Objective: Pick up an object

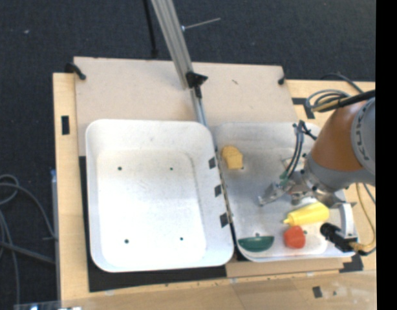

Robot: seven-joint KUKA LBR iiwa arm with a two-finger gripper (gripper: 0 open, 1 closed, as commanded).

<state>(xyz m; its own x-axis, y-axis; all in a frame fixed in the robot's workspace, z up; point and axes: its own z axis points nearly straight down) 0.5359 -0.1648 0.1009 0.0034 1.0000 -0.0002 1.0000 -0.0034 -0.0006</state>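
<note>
My gripper [274,194] hangs low over the middle of the right bin [263,141], reaching in from the right under the orange-banded wrist. A yellow bottle-shaped object [307,214] lies just to its lower right, close to the wrist. Below that bottle a red object [294,237] rests near the bin's front rim. At the front left corner of this bin sits a dark green object [256,242]. A small yellow block [232,157] lies by the bin's left wall, well to the upper left of the gripper. I see nothing between the gripper and the bin floor.
The left bin [153,134] sits beside the right one, their walls meeting along a clipped seam [219,189]. A slanted aluminium pole [179,44] rises behind the bins. Cables [328,99] loop at the right, behind the arm.
</note>
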